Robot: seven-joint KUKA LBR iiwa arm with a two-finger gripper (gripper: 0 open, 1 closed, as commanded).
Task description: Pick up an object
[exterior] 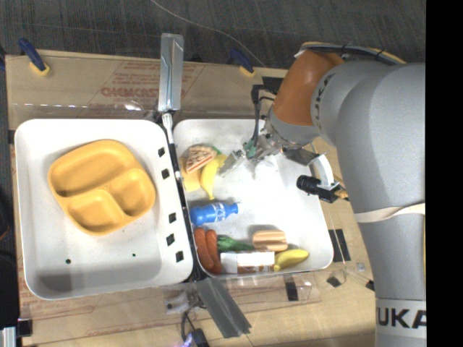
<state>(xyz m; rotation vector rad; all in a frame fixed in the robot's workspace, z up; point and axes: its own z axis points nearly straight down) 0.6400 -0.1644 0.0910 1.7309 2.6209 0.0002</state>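
Note:
The gripper point(244, 156) reaches into the right bin point(304, 208) near its back wall, below the orange wrist band. Its fingers hang just right of a sandwich-like toy point(198, 157) and a yellow banana point(208, 177). A blue bottle point(214, 212) lies in the bin's middle left. Along the front lie a red sausage point(206, 248), a hot dog bun point(269, 238), a second banana point(292, 257) and a white box point(246, 262). I see nothing clearly held between the fingers.
The left bin point(43, 251) holds a yellow divided tray point(101, 185). A grey divider point(171, 74) runs between the bins. The big grey arm point(376, 143) covers the right side of the bench. A black part point(317, 187) sticks out over the right bin's right side.

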